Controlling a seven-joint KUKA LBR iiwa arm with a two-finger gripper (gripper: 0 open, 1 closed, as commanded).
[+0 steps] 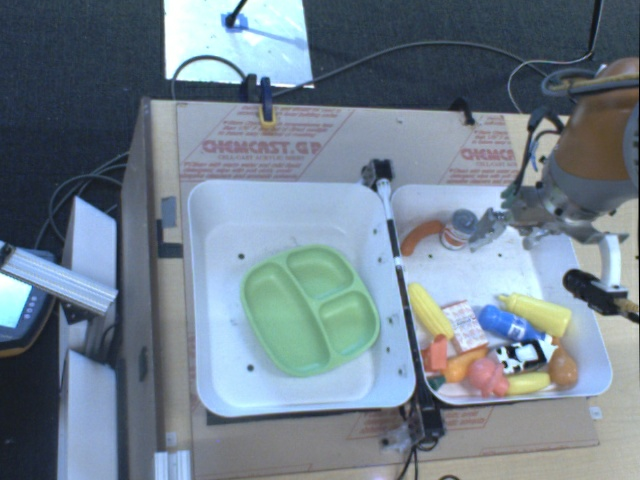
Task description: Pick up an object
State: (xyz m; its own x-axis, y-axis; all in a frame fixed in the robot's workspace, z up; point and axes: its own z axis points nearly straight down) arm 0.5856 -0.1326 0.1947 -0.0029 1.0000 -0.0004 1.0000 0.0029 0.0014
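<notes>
A: Item one, the end effector (492, 225); you will find it low over the far part of the right bin (590, 363), on the grey arm (590, 138) with its orange band; whether its fingers are spread or closed I cannot tell, and nothing shows between them.

B: And what lies nearest it for you to pick?

A: Item two, a small jar (461, 228) with a grey lid, just beside the end effector on its left; item three, an orange sausage-shaped toy (421, 235), left again, touching the jar.

B: Further off?

A: Item four, a corn cob (428, 310), nearer the camera than the end effector and to its left; item five, a blue bottle (502, 323) and a yellow bottle (540, 313), nearer the camera, almost straight below it; item six, a green divided plate (310, 310), well apart to its left, in the left bin (215, 268); both bins rest on the tabletop (300, 138).
</notes>
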